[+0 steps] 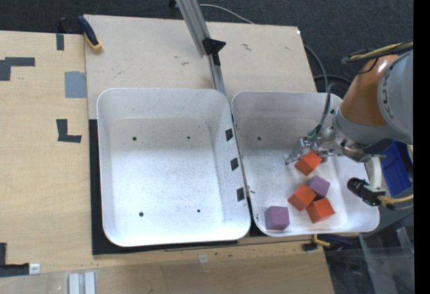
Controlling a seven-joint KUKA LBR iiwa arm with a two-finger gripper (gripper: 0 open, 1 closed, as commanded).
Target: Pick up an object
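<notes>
At right of frame the tool sits low over an orange block, placed for a grasp; whether it grips I cannot tell. Other blocks cluster below.

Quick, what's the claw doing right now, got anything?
Claw: down in the right bin, at an orange block; open, shut or holding cannot be told.
</notes>
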